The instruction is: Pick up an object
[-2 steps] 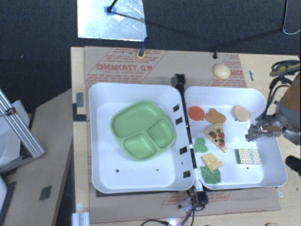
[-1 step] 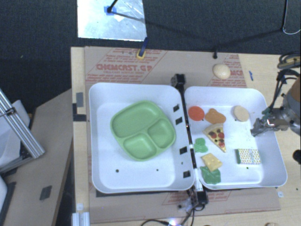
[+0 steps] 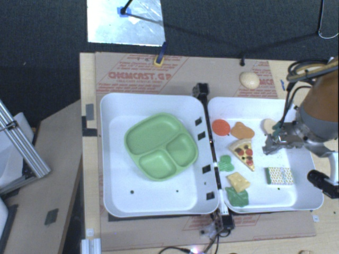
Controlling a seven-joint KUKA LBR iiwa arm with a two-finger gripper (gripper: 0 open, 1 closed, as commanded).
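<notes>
The right bin [image 3: 254, 202] holds several toy food pieces: a red disc [image 3: 221, 126], an orange piece [image 3: 242, 130], a pizza slice [image 3: 244, 154], a yellow cheese wedge [image 3: 239, 182], two green pieces [image 3: 226, 163] [image 3: 238, 197], a green-speckled block [image 3: 279, 175] and a pale round item [image 3: 268, 125]. My gripper [image 3: 275, 143] hangs over the right part of this bin, just above the speckled block and right of the pizza slice. I see nothing held between its fingers.
The left bin [image 3: 114, 157] holds a green three-compartment plate [image 3: 161, 146]. A beige egg-shaped object [image 3: 249, 80] lies on the cardboard behind the right bin. The arm's orange band and cables [image 3: 318, 97] fill the right side.
</notes>
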